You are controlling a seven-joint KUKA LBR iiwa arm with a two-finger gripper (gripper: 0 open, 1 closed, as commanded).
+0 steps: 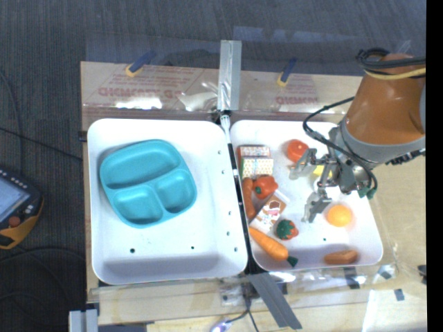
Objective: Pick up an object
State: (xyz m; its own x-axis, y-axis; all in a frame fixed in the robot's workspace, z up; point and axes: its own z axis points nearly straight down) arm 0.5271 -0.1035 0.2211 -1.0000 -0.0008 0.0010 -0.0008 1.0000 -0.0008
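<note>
Nearest the camera, along the right bin's (374, 251) front edge, lie a carrot (268, 243) and a brown bread roll (341, 256), with a strawberry (286, 229) and an orange (339, 216) just behind. Above the bin's middle, the gripper (309, 182) hangs with fingers spread, pinching nothing; farther back sits a tomato (297, 149), and a blue divided tray (147, 180) occupies the left bin (111, 254).

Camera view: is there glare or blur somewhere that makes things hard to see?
In the camera view, glare whitens the clear plastic sheet behind the bins; the right bin is bright near its front rim; the pincer looks soft, its fingers unclear; the blue tray is sharp.
</note>
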